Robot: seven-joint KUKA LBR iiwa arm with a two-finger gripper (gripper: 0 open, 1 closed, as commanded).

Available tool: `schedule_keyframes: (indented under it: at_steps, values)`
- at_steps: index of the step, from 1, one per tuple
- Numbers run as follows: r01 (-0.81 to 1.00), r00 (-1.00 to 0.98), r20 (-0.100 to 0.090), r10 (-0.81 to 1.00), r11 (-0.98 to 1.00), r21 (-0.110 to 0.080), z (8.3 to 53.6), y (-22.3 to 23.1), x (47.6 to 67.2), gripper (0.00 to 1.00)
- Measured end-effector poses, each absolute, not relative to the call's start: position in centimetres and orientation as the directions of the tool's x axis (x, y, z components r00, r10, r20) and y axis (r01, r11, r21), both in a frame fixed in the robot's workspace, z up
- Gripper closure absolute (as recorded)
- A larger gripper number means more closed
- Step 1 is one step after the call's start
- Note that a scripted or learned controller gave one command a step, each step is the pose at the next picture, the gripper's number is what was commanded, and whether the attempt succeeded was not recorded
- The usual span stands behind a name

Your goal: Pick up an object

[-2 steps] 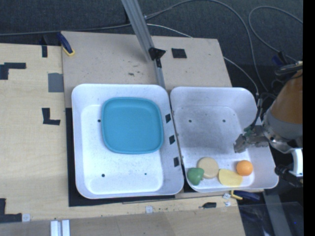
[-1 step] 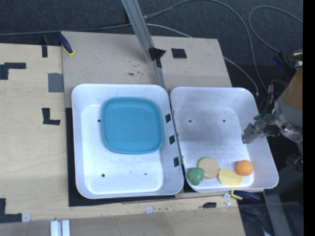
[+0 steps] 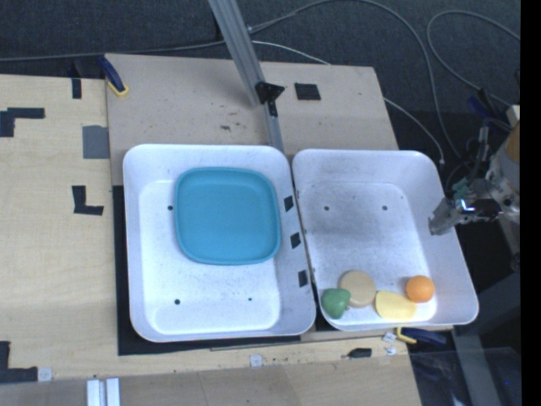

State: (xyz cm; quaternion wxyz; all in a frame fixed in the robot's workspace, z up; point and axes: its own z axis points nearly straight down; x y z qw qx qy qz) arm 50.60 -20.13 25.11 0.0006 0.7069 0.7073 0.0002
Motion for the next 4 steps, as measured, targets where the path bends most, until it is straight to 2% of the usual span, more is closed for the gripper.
schedule_keyframes:
  at_steps: [1,3,4]
  values:
    - [1.000,-0.003,0.001,1.000,0.003,-0.002,23.7,-15.0,51.0,1.00]
    - [1.000,-0.005,0.001,1.000,0.005,0.000,24.9,-5.4,51.1,1.00]
    - [1.000,-0.003,0.000,1.000,0.003,-0.002,23.2,-0.3,51.6,1.00]
